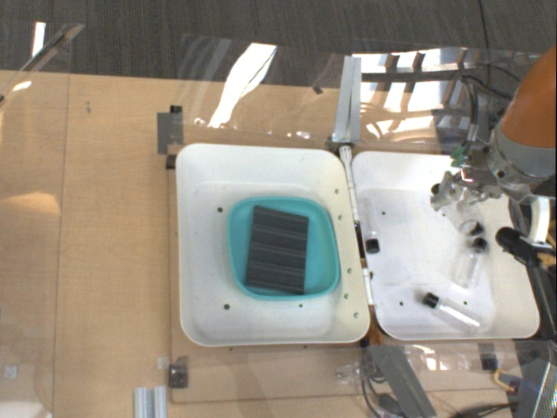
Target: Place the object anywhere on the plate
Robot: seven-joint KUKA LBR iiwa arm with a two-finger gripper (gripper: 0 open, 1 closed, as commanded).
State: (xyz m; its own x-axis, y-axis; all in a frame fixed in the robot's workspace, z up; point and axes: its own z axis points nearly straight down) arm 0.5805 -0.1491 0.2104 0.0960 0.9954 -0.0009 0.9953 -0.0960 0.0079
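We see the task obj, a dark grey ribbed block [278,250], already lying flat on the teal plate [325,273] in the left bin [204,316], center-left of frame. It sits fully inside the plate rim, slightly tilted, long side running top to bottom. So placement looks done as far as we can judge; what's left is prob just arm retreat.

Block look: rectangular, matte, charcoal, w/ horizontal ridges across its top face. No part hangs over the plate edge.

Arm [531,120] is at the right edge of frame, orange band visible, over the upper right of the right bin [392,320]. Gripper [457,190] area is a clutter of clear/metal bits; can't tell if it's apart or together, and we see nothing of the block near it, well apart from the plate.

Right bin also has a couple clear vials [450,310] w/ dark caps, lower right, plus a small black piece [372,245] near its left wall. Both bins sit on the wood table [87,233].
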